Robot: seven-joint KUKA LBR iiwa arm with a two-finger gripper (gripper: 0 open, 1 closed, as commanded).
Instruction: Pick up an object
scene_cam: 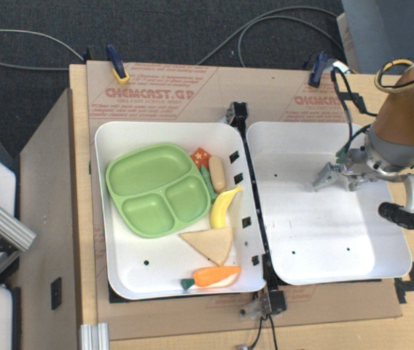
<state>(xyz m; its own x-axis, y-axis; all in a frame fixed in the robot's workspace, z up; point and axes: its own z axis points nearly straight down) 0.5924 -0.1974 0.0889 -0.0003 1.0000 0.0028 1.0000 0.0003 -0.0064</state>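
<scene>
Nothing is picked up yet: my gripper hangs over the right bin with nothing visibly in it, its opening impossible to judge, while the banana and carrot wait in the left bin.

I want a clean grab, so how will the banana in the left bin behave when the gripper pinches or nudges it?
The banana looks like smooth toy plastic, so probably stiff, light and somewhat slippery. Its curve may make it pivot or rock if nudged. It lies against the green tray and the wedge, so finger room looks tight.
</scene>
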